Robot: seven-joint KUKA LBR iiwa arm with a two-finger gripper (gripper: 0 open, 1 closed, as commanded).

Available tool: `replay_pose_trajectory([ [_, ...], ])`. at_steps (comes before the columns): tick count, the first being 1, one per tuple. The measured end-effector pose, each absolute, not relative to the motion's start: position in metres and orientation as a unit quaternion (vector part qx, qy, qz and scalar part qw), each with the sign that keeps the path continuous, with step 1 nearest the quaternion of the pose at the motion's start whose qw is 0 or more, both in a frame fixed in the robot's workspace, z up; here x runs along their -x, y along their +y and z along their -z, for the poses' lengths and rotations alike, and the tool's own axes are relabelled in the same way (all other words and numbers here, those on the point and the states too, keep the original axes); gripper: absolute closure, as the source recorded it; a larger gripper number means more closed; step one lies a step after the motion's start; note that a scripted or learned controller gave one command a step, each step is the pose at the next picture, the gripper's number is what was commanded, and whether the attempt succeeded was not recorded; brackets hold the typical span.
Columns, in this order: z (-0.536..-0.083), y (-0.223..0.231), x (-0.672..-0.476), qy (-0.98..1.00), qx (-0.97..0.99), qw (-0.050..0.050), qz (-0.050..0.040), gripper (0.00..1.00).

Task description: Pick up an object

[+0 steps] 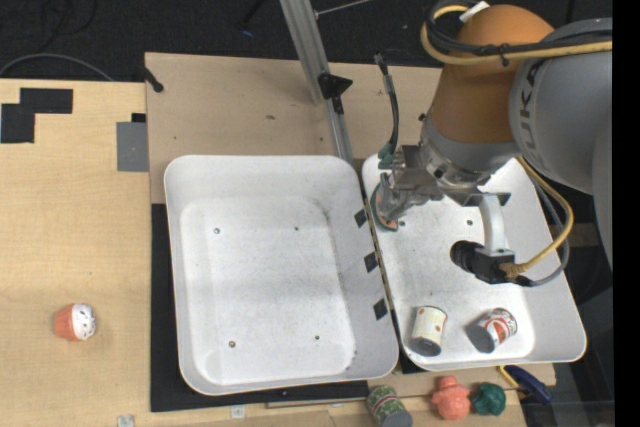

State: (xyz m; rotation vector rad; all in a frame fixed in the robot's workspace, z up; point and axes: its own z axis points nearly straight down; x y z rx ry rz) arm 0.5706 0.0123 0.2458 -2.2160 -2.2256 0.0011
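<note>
My gripper (392,205) hangs low over the far left part of the right bin (545,340), close to the wall shared with the left bin. A small reddish and green patch shows at its tip, too small to identify. Near the right bin's front edge lie a white cup-like container (428,328) and a red and white can (493,328), both on their sides and well in front of the gripper. The grey arm with its orange band (490,85) covers the bin's far half.
The left bin (200,185) lies beside the gripper. A slanted metal rail (300,15) rises behind the bins. A red and white ball (75,322) sits on the bench at left. A green can (385,405), a red toy (450,397) and a green toy (488,399) lie in front of the right bin.
</note>
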Motion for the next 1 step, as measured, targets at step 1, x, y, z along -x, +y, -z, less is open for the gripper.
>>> replay_pose_trajectory([
  [1, -0.2471, 0.0622, -0.575, -0.708, 0.706, 0.001, -0.0001, 1.0],
])
